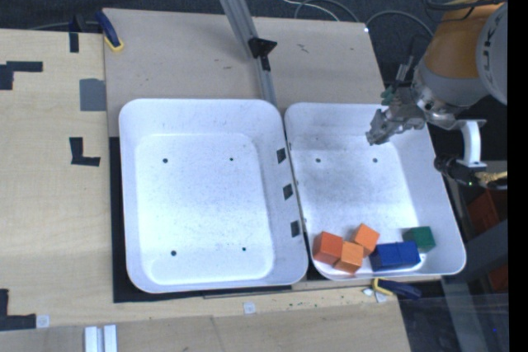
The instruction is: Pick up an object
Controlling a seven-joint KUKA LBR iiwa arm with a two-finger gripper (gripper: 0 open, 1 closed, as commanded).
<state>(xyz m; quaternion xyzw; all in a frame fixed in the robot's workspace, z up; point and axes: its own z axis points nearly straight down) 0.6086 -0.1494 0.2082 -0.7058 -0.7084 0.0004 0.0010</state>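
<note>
Two white bins are seen side by side on the surface (pixel 206 62). The left bin (pixel 144 124) is seen with only small dark dots on its floor. In the right bin (pixel 330 169), all objects are gathered along the near edge: three orange blocks (pixel 346 250) are clustered together, touching one another, with a blue block (pixel 394 256) just beside them on the right and a green block (pixel 421 238) at the blue block's far right corner. The arm (pixel 462 45) is seen entering from the right, its orange band visible above the wrist. The pincer (pixel 382 130) is positioned over the far right part of the right bin, well apart from the blocks. Nothing is seen between its tips; whether it is spread or closed cannot be told from this view. A slanted metal pole (pixel 235 4) is noted crossing the far side of the surface, ending near the gap between the bins. Cables (pixel 322 8) are seen lying beyond the surface's far edge.
</note>
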